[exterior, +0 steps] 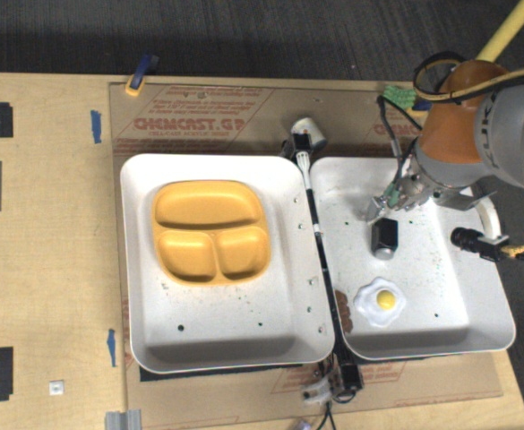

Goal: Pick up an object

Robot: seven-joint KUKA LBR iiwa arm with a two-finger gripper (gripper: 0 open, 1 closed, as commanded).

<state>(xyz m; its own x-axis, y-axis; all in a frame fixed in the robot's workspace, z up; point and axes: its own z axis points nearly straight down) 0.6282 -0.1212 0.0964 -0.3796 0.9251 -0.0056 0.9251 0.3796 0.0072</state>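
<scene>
In the right bin [459, 330], a small black block [385, 237] lies near the middle, and a toy fried egg [381, 301], white with a yellow yolk, rests nearer the front. A yellow divided plate [211, 230] sits in the left bin [154, 330]. My gripper [386, 205] reaches into the right bin's back part from the right, directly above the black block and close to it. Whether it touches the block is unclear. The grey arm with its orange band [450, 128] hangs over the bin's back right corner.
A cable-tied divider [315, 231] runs between the two bins. A black fitting [473, 239] with cables hangs over the right bin's right wall. Cardboard [190, 115] lies under the bins, with blue tape marks along its left edge.
</scene>
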